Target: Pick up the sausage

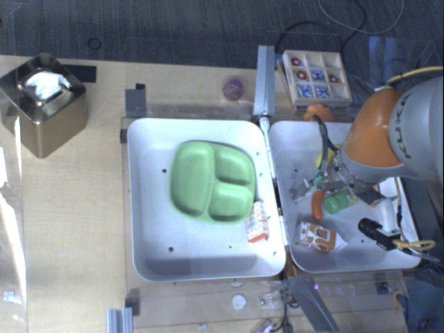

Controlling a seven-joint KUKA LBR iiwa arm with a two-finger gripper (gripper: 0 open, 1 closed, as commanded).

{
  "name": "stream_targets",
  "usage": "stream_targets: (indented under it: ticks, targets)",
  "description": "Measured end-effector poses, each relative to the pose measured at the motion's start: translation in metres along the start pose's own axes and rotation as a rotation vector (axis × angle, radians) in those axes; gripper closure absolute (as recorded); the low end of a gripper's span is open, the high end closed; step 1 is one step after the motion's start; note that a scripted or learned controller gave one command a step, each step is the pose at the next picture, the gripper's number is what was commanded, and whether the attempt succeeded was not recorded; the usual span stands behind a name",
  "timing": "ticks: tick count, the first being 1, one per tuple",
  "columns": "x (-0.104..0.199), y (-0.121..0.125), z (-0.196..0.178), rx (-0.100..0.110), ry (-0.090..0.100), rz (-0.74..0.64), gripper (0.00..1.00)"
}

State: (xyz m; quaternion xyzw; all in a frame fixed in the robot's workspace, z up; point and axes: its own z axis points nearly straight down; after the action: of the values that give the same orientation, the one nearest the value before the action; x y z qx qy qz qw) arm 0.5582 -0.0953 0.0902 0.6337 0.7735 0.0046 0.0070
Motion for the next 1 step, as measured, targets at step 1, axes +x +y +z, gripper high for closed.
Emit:
stream_targets:
  ticks: [1]
  targets:
    - [-0.0009, 0.0040, -0.0136, -0.011, -0.005, -0.003, 1.00]
